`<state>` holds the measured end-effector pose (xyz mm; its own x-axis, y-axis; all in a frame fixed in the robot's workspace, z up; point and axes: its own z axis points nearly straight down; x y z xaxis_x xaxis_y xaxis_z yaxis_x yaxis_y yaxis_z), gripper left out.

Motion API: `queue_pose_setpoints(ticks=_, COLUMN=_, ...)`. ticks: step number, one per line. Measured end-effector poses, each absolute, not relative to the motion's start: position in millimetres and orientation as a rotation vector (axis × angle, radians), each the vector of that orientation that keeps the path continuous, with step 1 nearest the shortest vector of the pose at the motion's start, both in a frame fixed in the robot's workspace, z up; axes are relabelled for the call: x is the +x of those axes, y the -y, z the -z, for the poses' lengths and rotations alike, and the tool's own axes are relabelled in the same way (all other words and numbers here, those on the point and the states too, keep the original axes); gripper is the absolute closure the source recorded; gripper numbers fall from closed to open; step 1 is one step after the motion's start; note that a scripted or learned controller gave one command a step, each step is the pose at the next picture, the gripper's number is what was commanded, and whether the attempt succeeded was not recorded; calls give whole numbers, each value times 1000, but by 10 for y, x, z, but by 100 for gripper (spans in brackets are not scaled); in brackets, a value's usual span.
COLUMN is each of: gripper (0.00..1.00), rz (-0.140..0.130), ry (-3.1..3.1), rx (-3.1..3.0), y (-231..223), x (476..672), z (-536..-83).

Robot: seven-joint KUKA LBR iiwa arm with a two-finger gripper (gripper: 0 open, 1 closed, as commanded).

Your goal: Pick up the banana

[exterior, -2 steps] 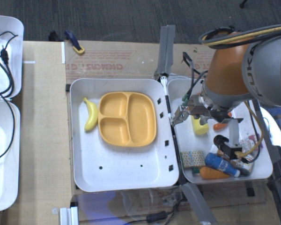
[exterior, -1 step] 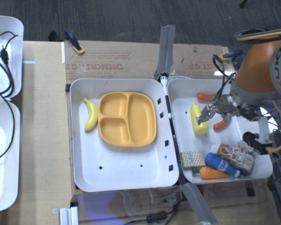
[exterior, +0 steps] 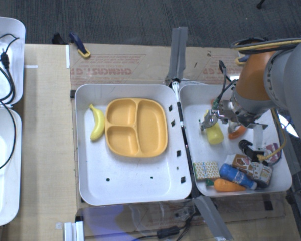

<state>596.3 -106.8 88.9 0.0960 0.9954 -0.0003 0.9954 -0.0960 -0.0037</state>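
While bent low, arm (exterior: 271,79) over right bin (exterior: 190,129).

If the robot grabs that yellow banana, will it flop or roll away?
The banana probably stays stiff; it keeps its curved shape lying flat in the left bin. Its curve likely stops it rolling. Its smooth skin might slip, and the plate right beside it crowds one side.

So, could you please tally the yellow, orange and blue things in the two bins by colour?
Yellow: 3 (banana, divided plate, yellow block)
Orange: 2 (orange piece beside that block, orange item at the near edge)
Blue: 1 (bottle)
Total: 6
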Motion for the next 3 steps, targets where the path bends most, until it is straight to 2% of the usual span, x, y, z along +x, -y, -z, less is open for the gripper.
queue_pose_setpoints(ticks=1, gripper=0, rz=-5, ry=2110, rx=-2324, y=1070, x=5962, z=-887)
queue_pose_setpoints(ticks=2, gripper=100, rz=-10, ry=2106, rx=-2323, y=1079, x=5958, z=-946)
queue_pose_setpoints(ticks=3, gripper=100, rz=-4, ry=2113, rx=-2326, y=1227, x=6550, z=-1525)
